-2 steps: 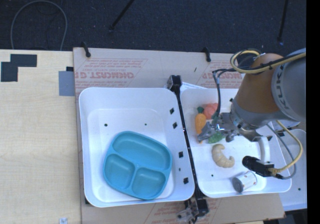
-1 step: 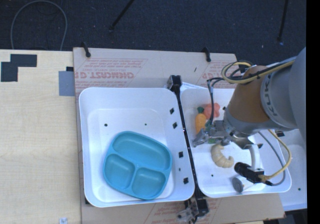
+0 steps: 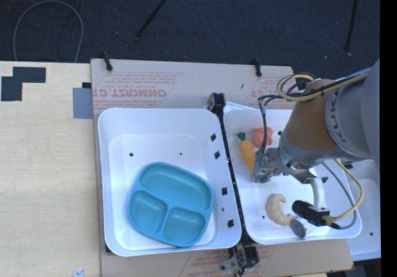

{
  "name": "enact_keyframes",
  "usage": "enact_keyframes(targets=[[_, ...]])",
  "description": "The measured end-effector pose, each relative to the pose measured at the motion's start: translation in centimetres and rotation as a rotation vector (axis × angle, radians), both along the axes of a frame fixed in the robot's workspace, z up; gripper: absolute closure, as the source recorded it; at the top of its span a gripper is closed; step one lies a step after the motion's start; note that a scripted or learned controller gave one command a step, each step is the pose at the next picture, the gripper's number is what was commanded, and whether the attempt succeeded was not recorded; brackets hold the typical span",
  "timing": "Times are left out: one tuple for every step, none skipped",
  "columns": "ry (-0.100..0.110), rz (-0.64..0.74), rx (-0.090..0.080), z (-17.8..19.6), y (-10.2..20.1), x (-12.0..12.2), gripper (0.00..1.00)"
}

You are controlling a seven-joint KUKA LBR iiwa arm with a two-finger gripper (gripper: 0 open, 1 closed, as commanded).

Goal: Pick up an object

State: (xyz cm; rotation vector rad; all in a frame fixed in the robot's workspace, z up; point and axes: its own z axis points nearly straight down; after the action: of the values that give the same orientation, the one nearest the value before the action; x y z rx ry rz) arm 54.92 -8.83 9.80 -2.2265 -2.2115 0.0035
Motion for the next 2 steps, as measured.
enact_keyframes(targets=[[-0.005,0.008,0.0,5.4,0.6,-0.7,1.0],[-0.008,0.008,-0.001,11.4,0.6,0.2,1.0]])
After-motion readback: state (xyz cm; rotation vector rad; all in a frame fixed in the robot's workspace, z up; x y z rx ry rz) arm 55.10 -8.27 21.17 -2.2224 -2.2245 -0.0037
